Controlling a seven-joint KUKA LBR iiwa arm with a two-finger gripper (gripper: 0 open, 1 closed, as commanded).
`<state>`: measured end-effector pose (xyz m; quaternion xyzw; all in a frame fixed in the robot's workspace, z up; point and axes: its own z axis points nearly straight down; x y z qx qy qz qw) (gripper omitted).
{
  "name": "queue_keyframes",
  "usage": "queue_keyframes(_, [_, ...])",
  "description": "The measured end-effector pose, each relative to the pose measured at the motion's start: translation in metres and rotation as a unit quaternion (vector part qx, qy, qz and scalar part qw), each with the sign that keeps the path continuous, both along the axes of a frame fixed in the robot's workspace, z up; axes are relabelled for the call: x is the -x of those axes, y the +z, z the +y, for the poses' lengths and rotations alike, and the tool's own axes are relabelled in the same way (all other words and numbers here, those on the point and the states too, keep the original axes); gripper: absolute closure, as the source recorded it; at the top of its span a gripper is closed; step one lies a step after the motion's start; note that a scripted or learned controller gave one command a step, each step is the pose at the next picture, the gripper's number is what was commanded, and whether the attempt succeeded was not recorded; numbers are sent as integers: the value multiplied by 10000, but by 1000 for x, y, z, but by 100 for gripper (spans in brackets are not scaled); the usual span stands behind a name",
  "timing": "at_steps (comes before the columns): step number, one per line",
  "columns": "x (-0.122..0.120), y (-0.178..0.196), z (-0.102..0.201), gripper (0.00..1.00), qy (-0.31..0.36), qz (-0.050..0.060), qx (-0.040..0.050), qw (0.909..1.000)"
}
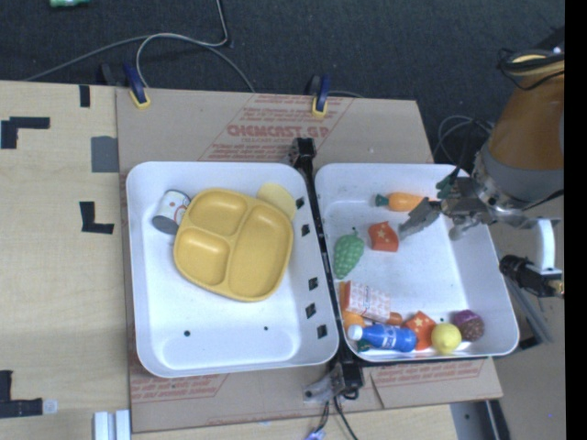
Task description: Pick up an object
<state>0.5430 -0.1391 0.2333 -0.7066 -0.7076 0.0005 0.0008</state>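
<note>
Seen from above at a slant: two shallow white bins side by side on a cardboard-covered table (367,122), clamped at the far edge by two yellow-tipped clips, probably to stop the sheet sliding under the arm's pushes. In the left bin (220,342), a yellow divided plate (234,244) lying flat in the far half, with a small tin can (168,212) tipped on its side touching its left rim and a pale yellow piece (277,195) just beyond its far right corner. In the right bin (481,282), the candidates for picking: an orange carrot (400,201) far, a red block (384,236) just near of it, a green leafy toy (348,254) by the left wall, and along the near wall a crowded row with a printed packet (369,298), a blue bottle (388,338), a yellow ball (446,338) and a purple piece (468,323), pressed together and likely harder to grasp singly. Reaching in from the right, the tool (431,211), fingers spread apart with nothing between them, hanging over the far right part of the right bin, just right of the carrot and red block, probably lined up for one of those two loose, well-separated things. Beyond the table, dark carpet with a white cable and a small green bottle (69,0) far left; to the left, a pale wooden surface with black marks.
</note>
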Motion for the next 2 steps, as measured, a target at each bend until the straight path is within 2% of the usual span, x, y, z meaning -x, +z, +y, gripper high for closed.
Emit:
queue_keyframes(1, [-58, -143, 10, 0, 4, -12, 2, 10000])
queue_keyframes(2, [-57, -134, 10, 100, 8, 7, -1, 10000])
